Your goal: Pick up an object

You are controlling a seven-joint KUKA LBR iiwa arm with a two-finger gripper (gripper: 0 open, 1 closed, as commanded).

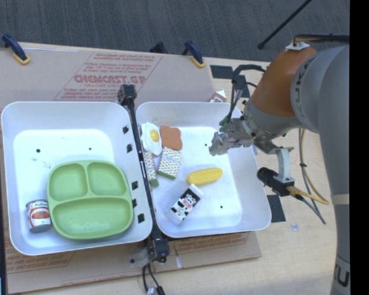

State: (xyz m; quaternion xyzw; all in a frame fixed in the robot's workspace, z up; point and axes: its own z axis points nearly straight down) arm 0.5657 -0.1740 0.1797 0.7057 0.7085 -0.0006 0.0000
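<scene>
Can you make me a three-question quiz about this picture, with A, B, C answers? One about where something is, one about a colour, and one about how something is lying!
1. Where is the little can?
A. In the left bin, beside the green plate
B. In the right bin, by the corn
C. On the cardboard outside the bins

2. What colour is the divided plate?
A. Blue
B. Green
C. Red

3. How is the cow-print carton placed?
A. Standing on the plate
B. Held up in the pincer
C. Lying down on the floor of the right bin

Answers:
1. A: the can sits in the left bin, at the plate's left edge.
2. B: the plate is light green all over.
3. C: the carton lies flat in the right bin, below the corn, well away from the pincer.
</scene>
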